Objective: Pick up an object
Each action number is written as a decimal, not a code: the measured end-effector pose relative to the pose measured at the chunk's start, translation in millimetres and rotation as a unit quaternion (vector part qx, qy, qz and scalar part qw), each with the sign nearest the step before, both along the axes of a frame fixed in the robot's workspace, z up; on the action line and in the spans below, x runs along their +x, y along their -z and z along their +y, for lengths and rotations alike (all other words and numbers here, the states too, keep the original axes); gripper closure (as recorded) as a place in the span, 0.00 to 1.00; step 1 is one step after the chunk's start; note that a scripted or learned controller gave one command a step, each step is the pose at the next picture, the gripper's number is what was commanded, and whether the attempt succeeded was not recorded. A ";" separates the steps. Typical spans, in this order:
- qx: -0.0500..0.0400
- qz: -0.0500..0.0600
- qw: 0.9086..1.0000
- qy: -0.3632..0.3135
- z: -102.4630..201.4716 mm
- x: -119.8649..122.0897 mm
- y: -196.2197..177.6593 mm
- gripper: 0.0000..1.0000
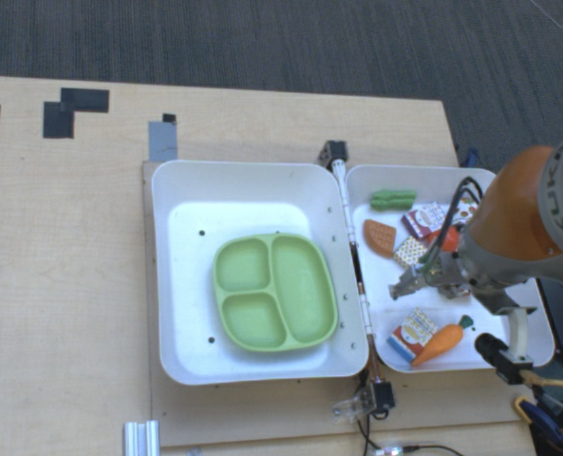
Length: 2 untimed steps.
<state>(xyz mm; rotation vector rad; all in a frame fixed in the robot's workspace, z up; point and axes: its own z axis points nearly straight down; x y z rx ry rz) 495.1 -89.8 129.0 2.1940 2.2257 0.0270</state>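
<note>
Even, bright overhead light fell across the scene, and the left bin (181, 255) glared nearly washed-out white around the green plate (276, 293). Shadows were faint and soft. Fine detail looked slightly soft and grainy.

Arm (533, 221) in from right, grey, orange band above wrist facing camera. Wrist angled down and left. Gripper (406, 288) low, pointing left toward frame centre. Jaws small and dark at the tip; gap between them unreadable from this slant.
</note>
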 end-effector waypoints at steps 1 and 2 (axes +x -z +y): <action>0.000 0.008 1.000 0.006 -0.9 -6.5 42.4 0.00; -0.001 0.005 1.000 0.004 -0.8 -4.5 31.0 1.00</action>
